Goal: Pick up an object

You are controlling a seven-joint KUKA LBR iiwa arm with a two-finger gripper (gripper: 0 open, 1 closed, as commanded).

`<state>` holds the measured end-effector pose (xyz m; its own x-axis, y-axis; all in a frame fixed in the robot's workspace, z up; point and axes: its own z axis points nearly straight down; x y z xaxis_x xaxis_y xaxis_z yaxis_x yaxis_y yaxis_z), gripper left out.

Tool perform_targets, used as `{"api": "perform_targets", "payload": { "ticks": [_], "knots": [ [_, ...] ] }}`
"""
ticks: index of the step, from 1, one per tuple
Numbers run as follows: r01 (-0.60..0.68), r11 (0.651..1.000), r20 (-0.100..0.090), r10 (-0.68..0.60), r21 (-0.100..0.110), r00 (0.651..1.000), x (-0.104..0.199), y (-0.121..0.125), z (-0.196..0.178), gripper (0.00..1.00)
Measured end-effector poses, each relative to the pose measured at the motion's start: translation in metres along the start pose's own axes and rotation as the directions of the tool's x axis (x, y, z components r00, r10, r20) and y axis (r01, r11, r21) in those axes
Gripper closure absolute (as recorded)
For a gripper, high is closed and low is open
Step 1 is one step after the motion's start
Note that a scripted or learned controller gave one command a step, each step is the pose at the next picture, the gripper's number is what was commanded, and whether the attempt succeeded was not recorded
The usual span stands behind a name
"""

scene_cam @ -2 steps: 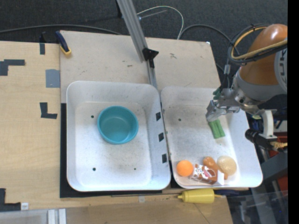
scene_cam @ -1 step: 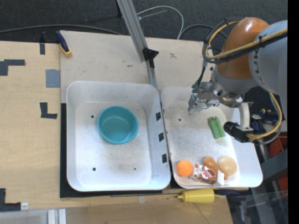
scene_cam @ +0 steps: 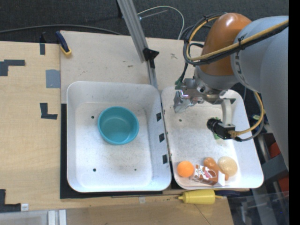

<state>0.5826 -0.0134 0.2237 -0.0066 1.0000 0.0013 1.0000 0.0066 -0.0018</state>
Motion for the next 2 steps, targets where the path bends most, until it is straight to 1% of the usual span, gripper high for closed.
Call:
{"api": "perform_targets", "payload": {
  "ticks": [1,2],
  "knots": [
    [0.0,1.0,0.0,0.0,-0.002,1.0,0.044,0.026,-0.01,1.0],
    [-0.001,1.0,0.001,0.001,0.0,1.0,0.085,0.048,0.0,1.0]
  ]
}}
